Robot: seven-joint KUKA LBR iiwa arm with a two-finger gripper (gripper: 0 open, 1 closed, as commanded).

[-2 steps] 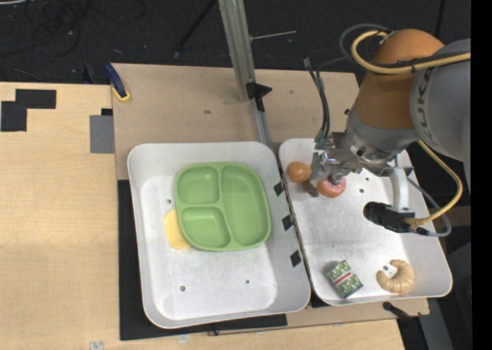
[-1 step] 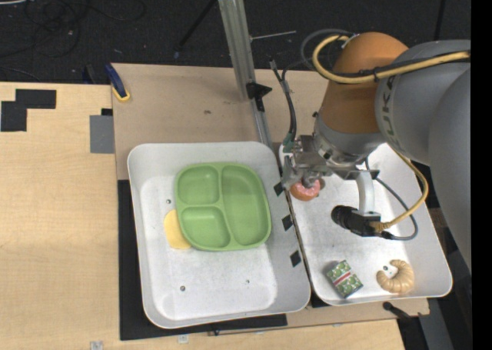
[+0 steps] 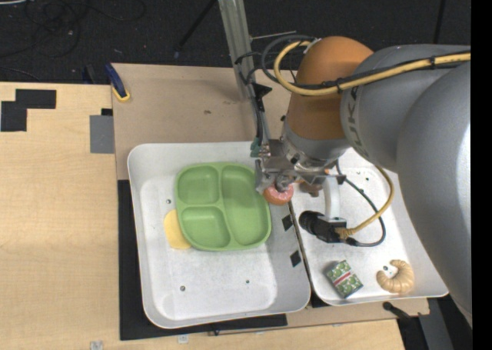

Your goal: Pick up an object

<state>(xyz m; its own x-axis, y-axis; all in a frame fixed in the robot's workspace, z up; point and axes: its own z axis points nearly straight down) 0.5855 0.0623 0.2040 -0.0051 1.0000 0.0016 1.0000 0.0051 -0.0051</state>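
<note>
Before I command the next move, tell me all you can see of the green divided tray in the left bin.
The green divided tray looks like matte plastic, a rounded square with four compartments split by raised ridges. It lies flat, slightly rotated, on the left bin floor, toward the far right part. A yellow object pokes out from under its left edge. The end effector hangs by its right rim, near a pink object there.

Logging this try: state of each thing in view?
green divided tray: flat, upright, in left bin, overlapping the yellow piece
yellow piece: partly under tray
pink donut-like ring: at end effector, grasp unclear
croissant: lying in right bin
green packet: lying in right bin
</note>
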